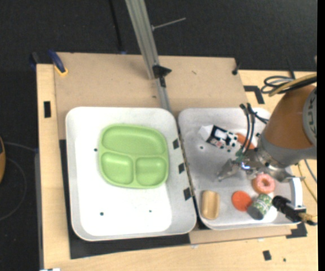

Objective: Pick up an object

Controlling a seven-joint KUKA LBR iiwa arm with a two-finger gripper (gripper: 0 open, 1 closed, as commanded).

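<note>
From the overhead camera I see the jaws [228, 172] low in the right bin [192, 123], spread slightly, gripping nothing. A black-and-white patterned box [218, 136] lies just beyond; I can't read its printing.

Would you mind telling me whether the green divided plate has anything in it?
Empty: the green divided plate shows bare compartments in the left bin.

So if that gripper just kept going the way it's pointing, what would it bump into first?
The gripper points down and toward the left inside the right bin. Going on, it would probably meet the bin's bare white floor first, above the tan block. Depth is hard to judge from this view.
</note>
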